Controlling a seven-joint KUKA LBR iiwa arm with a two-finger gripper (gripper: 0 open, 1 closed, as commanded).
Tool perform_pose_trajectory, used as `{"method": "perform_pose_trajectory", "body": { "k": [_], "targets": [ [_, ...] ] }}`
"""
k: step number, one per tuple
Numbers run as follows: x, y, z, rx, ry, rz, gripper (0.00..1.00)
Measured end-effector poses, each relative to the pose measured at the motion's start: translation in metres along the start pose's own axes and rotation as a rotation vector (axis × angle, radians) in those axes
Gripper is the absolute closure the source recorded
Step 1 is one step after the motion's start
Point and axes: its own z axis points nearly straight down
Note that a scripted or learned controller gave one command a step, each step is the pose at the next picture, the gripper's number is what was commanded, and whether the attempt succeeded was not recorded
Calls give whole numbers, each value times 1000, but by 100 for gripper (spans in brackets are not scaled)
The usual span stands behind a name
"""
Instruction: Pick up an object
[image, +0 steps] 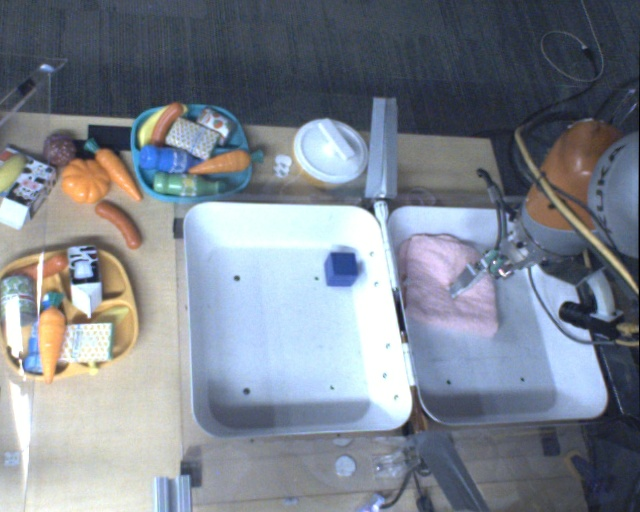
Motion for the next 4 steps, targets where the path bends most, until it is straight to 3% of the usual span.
{"method": "perform_pose_trajectory", "body": {
  "k": [1,2,3,4],
  "targets": [
    [19,-23,-1,-3,-1,-97,0],
    [20,-20,-13,-7,-1,-98,100],
    [12,18,-44,7,6,-164,100],
    [36,79,-92,5,5,-181,100]
  ]
}}
